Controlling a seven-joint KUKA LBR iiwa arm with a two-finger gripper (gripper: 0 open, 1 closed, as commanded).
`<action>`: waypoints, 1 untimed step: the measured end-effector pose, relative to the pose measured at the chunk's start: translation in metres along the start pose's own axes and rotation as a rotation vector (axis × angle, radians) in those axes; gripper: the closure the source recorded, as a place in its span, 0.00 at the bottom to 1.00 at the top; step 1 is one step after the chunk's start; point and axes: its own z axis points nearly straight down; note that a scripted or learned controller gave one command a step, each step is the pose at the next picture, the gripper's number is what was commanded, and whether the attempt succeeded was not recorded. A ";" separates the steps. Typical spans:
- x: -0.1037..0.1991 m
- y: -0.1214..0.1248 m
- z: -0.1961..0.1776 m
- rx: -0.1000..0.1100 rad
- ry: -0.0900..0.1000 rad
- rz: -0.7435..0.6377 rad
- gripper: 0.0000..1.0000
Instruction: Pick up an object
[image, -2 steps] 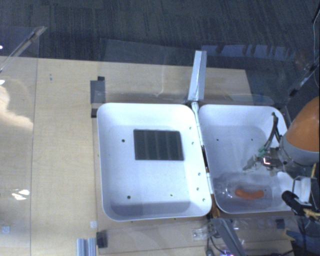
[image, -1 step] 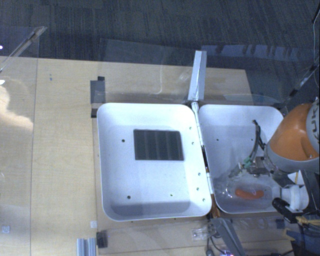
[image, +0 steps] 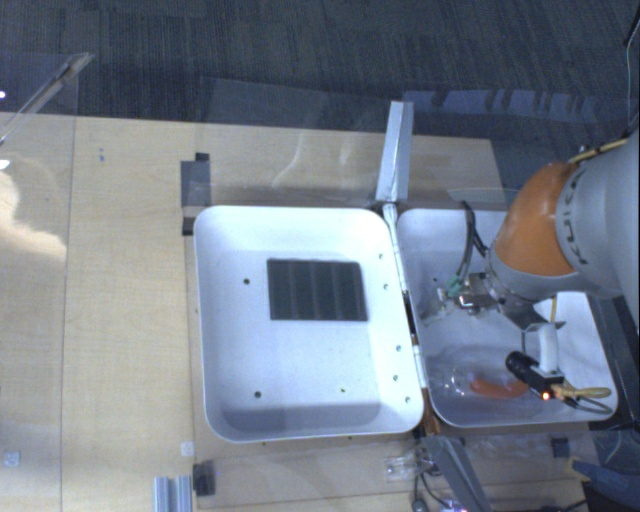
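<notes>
The grey arm (image: 590, 215) is reaching over the right bin (image: 432, 250), with its gripper (image: 465, 294) hanging low inside. Its grip cannot be told from here. A small orange-red object (image: 490, 386) is lying near the bin's front wall, apart from the gripper.

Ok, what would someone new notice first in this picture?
The grey arm, orange-banded, looms over the right bin. A dark ribbed rectangle sits in the middle of the left bin. A small orange-red object lies near the right bin's lower edge in the view.
</notes>
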 end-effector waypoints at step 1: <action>-0.001 0.059 0.002 0.003 0.000 -0.048 0.00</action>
